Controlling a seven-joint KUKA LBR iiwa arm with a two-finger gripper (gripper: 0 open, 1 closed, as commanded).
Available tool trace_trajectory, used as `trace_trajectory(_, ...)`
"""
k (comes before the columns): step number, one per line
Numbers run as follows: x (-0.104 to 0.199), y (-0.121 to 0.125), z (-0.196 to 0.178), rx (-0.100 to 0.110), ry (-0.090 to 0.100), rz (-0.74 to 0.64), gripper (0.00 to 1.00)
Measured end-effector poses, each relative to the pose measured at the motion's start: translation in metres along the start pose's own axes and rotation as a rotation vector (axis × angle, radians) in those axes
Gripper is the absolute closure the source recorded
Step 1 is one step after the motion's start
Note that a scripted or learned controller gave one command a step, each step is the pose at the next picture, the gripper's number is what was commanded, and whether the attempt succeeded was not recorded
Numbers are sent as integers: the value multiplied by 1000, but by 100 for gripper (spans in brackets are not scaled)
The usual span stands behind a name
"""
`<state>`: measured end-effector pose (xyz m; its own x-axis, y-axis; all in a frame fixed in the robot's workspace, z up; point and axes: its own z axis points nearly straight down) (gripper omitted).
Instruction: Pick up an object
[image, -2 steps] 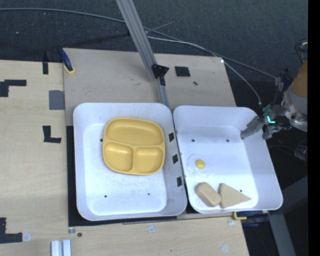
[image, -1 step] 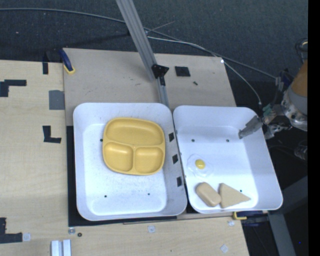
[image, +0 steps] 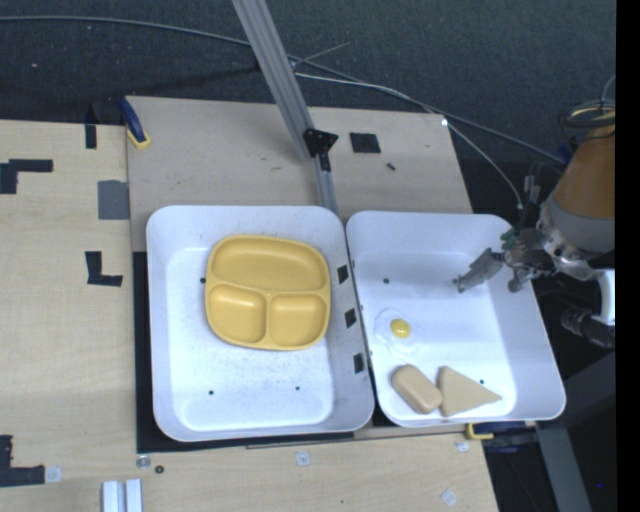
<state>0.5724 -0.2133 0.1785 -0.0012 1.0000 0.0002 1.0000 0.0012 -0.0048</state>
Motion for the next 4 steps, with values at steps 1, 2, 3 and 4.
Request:
trace_trajectory(1,4,-1,44,0,0,0,0)
trace_trajectory(2,4,0,94,-6,-3,1,0)
trace_trajectory(3,3,2,80,-11,-6,0,100)
trace_trajectory(4,0,12,28,-8,-2,0,100)
